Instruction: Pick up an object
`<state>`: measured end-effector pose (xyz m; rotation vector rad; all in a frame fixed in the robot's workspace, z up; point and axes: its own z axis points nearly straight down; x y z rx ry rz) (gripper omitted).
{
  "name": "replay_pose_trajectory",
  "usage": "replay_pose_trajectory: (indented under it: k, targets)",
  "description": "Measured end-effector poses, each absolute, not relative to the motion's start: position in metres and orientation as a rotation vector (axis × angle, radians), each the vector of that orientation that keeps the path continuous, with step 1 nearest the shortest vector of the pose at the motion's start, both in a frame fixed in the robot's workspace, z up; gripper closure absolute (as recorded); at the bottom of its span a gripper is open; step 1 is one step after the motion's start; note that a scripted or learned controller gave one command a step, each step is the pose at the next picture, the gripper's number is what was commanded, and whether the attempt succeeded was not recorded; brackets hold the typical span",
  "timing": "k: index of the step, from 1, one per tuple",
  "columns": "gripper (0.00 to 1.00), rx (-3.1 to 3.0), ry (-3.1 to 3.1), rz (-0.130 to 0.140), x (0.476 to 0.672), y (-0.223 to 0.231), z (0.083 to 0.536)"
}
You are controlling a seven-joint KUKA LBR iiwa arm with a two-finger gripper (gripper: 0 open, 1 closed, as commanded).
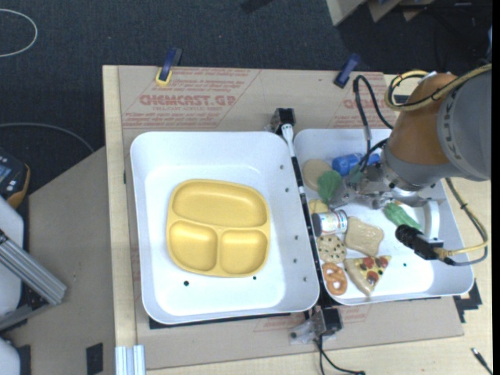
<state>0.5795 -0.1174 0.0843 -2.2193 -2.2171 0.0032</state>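
Two white bins sit side by side on the surface (pixel 234 92). The left bin (pixel 156 209) holds one yellow three-part plate (pixel 219 226). The right bin (pixel 437 283) holds small toy foods (roughly eight): a pizza slice (pixel 369 272), a pretzel (pixel 334 277), a can (pixel 331 222). The end effector (pixel 391 190) hangs over them; its state cannot be told.

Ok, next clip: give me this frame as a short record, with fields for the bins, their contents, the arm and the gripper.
left bin: holds a yellow divided plate
right bin: toy food clustered along its left side
items seen: pizza slice, pretzel, small can, blue piece, green piece
arm: reaches in from the right, wrist over the right bin
gripper: low over the bin near the blue and green pieces; fingers hidden under the wrist
object held: cannot tell
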Motion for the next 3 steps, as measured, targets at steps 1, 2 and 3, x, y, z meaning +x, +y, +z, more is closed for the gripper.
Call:
replay_pose_trajectory:
  k: [1,2,3]
  targets:
    - [1.0,-2.222,-2.218,0.001,0.58,-0.117,0.095]
    - [1.0,-2.224,-2.226,-0.005,0.579,-0.11,0.142]
    - [1.0,-2.223,-2.226,-0.003,0.587,-0.105,0.188]
